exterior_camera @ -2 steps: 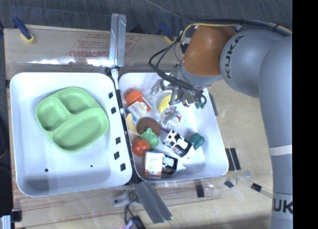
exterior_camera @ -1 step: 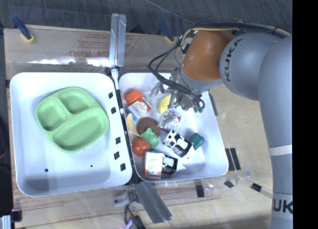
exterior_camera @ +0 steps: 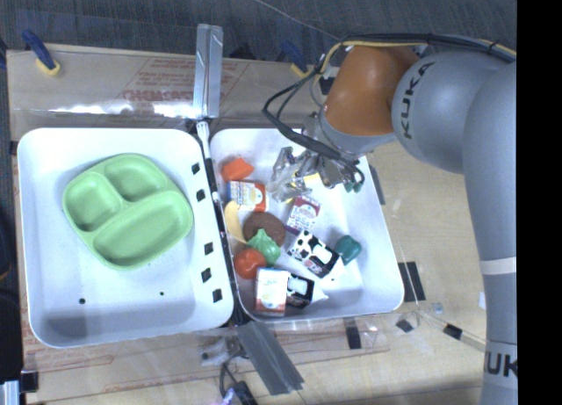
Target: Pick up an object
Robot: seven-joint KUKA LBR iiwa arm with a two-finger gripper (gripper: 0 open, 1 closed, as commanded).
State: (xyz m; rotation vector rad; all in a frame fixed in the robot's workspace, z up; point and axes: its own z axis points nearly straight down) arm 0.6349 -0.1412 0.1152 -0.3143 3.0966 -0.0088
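The arm (exterior_camera: 439,104) reaches in from three o'clock, wrist bent down over the right bin (exterior_camera: 373,263). Its gripper (exterior_camera: 299,170) hangs over the toy clutter (exterior_camera: 281,236), which lies toward the bin's nine o'clock side. A green plate (exterior_camera: 127,210) sits in the left bin (exterior_camera: 44,307).

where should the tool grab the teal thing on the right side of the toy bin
Grip the teal object across its narrow width, coming straight down from above. It lies at the pile's edge with bare bin floor to its right and below; only the black-and-white cow toy crowds its left. The tool hangs further up the bin.
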